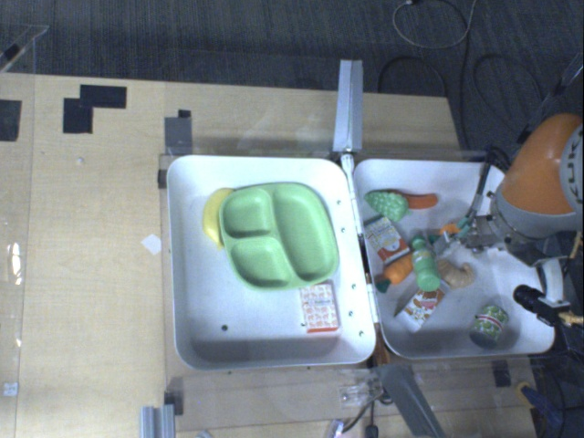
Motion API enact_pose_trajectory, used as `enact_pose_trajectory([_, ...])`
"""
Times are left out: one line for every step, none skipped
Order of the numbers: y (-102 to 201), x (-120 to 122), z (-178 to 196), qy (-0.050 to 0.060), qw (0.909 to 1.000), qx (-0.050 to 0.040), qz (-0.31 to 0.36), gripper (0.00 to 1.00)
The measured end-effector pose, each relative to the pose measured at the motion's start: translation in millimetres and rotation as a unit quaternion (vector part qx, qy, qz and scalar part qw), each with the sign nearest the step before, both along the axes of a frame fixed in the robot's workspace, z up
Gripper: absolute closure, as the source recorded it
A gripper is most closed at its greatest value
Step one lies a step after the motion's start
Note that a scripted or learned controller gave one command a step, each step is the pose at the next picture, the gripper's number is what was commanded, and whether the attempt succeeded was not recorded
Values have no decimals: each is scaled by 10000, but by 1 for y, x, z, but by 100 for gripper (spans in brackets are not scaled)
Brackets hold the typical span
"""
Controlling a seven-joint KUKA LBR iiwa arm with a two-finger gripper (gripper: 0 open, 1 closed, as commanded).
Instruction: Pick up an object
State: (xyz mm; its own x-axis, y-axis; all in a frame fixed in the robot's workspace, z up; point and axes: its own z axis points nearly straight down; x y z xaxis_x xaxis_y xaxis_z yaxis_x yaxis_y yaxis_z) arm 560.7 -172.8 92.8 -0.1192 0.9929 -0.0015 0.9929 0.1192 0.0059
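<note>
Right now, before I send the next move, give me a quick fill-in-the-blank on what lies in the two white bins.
1. The green three-compartment plastic tray lies in the ____ bin.
2. A ____ object peeks out from under the tray's left edge.
3. The small round can sits near the right bin's ____ right corner.
4. The red-and-white printed card lies just ____ the tray.

Missing words: left; yellow; lower; below

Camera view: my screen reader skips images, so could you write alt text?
A grey-and-orange arm reaches into the right bin among small toy groceries, including a green bottle. The left bin holds a green divided plate.
</note>
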Motion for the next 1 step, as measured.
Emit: enact_pose_trajectory([1,2,12,-33,10000,-3,6,100])
